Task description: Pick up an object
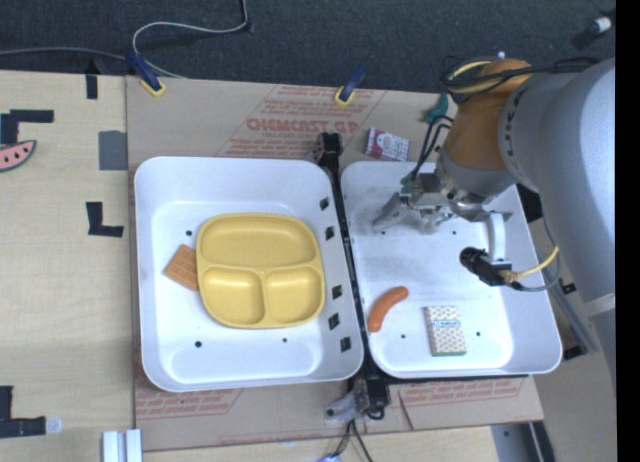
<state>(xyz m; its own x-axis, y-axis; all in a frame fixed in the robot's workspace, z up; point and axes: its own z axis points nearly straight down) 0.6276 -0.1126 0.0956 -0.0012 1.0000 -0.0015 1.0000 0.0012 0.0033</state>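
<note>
My gripper (440,226) hangs low over the back part of the right bin (520,350), open, with its fingers spread wide and nothing between them. One fingertip (382,220) points toward the bin's left wall. An orange sausage (388,307) lies in the right bin near its front left, well in front of the gripper. Right of the sausage lies a small printed card box (445,330). In the left bin (160,350) rests a yellow divided plate (262,268), with a brown cracker (182,268) tucked partly under its left rim.
The grey arm with its orange band (480,120) fills the right side above the right bin. A small red and white packet (385,144) lies on the cardboard behind the bins. A black divider (340,250) runs between the bins.
</note>
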